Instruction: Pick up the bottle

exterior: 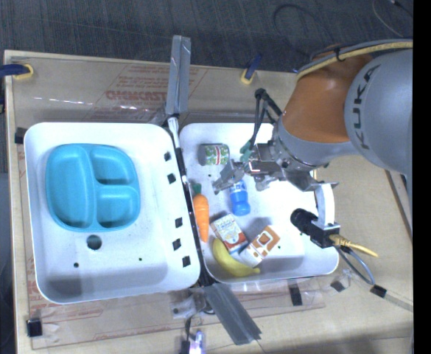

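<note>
tabletop, two white bins; gripper (233,174) hovering over the bottle (238,198).
can't tell its grip; drop straight, avoid the carrot (201,216).

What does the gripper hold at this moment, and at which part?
It cannot be told. The gripper is right over the top of the blue bottle in the right bin, but a grasp is not visible.
</note>
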{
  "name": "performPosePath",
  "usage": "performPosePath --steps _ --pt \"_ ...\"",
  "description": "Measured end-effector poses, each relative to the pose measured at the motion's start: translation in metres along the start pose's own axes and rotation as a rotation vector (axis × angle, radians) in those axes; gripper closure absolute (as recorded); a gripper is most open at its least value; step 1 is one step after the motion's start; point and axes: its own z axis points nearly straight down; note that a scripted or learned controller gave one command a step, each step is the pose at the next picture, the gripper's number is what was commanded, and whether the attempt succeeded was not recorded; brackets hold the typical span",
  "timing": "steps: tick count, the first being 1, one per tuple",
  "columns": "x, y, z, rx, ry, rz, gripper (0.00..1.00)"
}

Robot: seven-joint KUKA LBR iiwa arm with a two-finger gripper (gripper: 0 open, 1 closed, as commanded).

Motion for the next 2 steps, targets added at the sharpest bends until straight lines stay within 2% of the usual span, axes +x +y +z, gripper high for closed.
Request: performPosePath --steps 1,2 --pt "-0.044 0.020 0.124 -0.007 -0.003 -0.047 0.00" --pt "-0.056 0.048 0.151 -0.012 -0.008 -0.010 0.00"
